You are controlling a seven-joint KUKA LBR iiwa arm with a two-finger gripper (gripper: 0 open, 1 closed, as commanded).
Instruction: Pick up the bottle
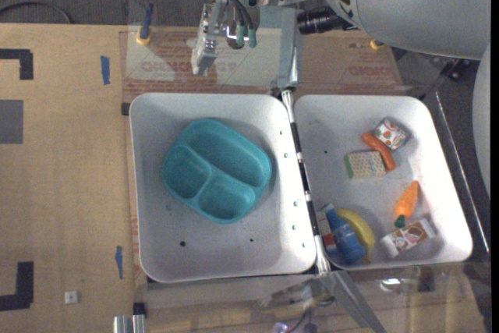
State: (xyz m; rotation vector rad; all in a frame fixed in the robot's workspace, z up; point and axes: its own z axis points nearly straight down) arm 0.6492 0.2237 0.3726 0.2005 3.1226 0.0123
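Observation:
The bottle is blue and lies in the front left corner of the right bin, pressed against a yellow banana-like piece. My gripper hangs high above the back edge of the left bin, far from the bottle and behind it to the left. Its two fingers stand apart and open, with nothing between them.
A teal divided plate lies in the left bin. In the right bin are a small carton, an orange sausage, a checked packet, a carrot and a white carton. The arm's grey body fills the top right.

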